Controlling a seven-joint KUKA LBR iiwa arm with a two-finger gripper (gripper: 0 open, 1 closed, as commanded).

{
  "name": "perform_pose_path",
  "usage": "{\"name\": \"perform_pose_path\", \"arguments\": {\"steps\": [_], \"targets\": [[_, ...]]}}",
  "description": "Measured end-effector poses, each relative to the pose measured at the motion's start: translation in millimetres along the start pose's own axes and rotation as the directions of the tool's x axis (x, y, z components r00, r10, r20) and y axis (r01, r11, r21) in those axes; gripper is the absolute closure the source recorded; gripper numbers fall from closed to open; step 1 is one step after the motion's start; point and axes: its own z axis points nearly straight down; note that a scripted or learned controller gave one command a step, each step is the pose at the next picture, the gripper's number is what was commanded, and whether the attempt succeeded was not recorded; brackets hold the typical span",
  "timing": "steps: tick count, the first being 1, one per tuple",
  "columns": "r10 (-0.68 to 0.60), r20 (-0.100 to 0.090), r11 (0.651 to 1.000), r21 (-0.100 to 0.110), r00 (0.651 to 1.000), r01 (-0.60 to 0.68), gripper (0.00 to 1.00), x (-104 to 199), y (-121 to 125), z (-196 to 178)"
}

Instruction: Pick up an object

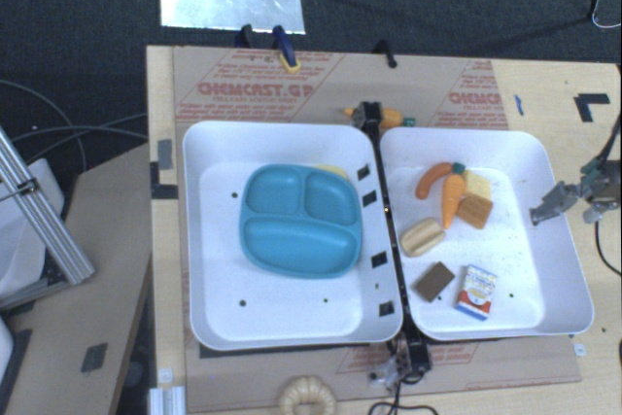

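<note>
Our gripper [544,209] hangs at the right bin's [559,306] right rim; we cannot tell its state. We should target the small box [476,292], lying apart.

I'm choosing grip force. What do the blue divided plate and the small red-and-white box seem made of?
The blue divided plate looks like moulded plastic with a matte finish: uniform colour, rounded compartment ridges. The small red-and-white box looks like printed cardboard, with flat faces and sharp edges, though it could be a plastic toy.
</note>
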Motion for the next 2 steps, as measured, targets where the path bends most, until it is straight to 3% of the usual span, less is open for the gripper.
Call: {"name": "perform_pose_path", "arguments": {"steps": [1,2], "targets": [[-0.003,0.002,1.0,-0.009,1.0,0.003,0.0,0.6,2.0,-5.0],[-0.001,0.001,1.0,-0.006,1.0,0.001,0.0,-0.9,4.1,36.9]]}}
